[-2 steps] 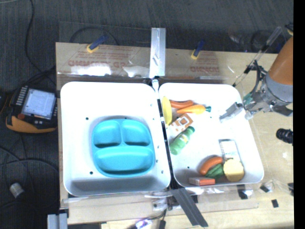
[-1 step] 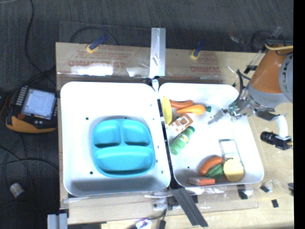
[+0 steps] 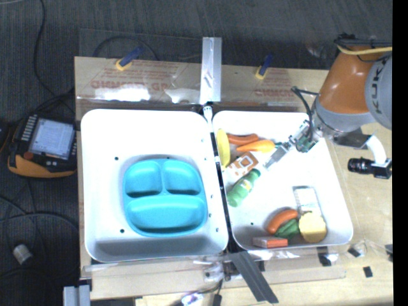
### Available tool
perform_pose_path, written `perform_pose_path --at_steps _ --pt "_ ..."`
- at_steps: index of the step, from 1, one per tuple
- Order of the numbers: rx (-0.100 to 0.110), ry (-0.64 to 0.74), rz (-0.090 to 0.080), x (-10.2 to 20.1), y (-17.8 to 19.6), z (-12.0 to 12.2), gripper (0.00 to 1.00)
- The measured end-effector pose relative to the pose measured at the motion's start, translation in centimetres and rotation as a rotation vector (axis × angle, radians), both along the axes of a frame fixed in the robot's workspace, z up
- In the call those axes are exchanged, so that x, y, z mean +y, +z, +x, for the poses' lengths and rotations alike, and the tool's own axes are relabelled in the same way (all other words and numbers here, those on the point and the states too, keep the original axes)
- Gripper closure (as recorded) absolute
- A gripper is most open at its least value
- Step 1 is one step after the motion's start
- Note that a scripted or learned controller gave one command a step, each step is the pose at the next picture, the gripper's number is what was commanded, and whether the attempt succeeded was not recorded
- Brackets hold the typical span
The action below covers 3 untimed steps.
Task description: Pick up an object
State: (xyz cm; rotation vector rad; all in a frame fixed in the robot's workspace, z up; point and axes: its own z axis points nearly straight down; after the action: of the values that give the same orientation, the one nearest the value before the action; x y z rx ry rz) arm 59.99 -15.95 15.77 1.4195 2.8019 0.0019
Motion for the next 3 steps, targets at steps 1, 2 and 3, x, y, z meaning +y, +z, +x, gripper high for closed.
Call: perform_pose_path --at_steps 1,2,3 --pt "0.000 -0.469 -0.006 -2.0 4.4 6.8 0.00" --pt "-0.005 -0.211 0.000 0.0 -4.9 7.2 0.00" --pt "0.015 0.010 -0.009 -0.5 -6.8 6.6 0.00"
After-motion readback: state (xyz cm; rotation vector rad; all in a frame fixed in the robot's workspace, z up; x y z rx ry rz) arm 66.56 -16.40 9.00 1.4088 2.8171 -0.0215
